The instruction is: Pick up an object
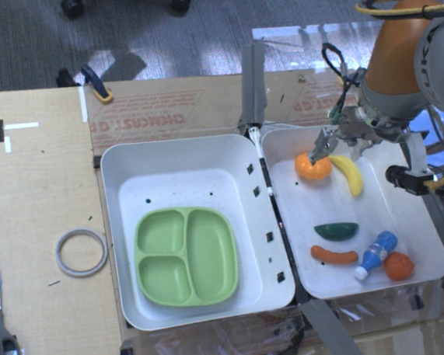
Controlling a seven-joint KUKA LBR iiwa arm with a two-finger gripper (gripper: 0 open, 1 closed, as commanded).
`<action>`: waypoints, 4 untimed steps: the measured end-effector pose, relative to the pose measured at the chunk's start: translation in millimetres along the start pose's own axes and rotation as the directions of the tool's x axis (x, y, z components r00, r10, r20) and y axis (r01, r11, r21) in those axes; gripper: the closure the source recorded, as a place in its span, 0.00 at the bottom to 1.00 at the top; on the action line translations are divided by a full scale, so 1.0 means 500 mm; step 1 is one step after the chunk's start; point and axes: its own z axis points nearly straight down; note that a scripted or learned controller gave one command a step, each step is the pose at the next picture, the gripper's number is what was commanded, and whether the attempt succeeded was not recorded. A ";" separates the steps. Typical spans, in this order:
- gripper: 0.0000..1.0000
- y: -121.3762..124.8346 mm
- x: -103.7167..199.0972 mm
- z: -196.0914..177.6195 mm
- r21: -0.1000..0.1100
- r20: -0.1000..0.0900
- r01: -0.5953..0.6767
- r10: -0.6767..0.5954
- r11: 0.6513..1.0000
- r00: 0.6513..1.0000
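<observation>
Nearest the lens, the front rim of the right bin [373, 289] runs along the counter [39, 229], with a blue-and-white bottle [376, 253] and a red ball [399, 266] lying just inside it, well in front of my pincer [322, 149].

Largest in the scene, the counter carries two white bins side by side. The left bin [125, 221], well to the far side of my pincer from my arm, holds a green divided plate [187, 256]. The right bin lies under my pincer.

My arm [401, 46], grey with an orange band, reaches in from the right and brings the pincer low over the back of the right bin. Its tips sit right at the top of an orange fruit [313, 167]; whether they are parted or closed, and whether they grip the fruit, I cannot tell from this angle.

A yellow banana [349, 174] lies just beside the orange, on the arm side of my pincer. A dark green piece [336, 231] lies in front of the pincer, with a red sausage [334, 256] nearer the camera still.

Out on the bare counter, well away from my pincer past the left bin, lie a grey ring [81, 251] and, at the edge, scissors [2, 342].
</observation>
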 end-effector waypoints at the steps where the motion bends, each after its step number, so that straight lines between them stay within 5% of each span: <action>1: 0.00 -0.038 0.024 0.194 -0.001 0.000 -0.003 0.003 1.000 1.000; 4: 0.00 -0.039 0.023 0.195 0.000 0.000 -0.003 0.003 1.000 1.000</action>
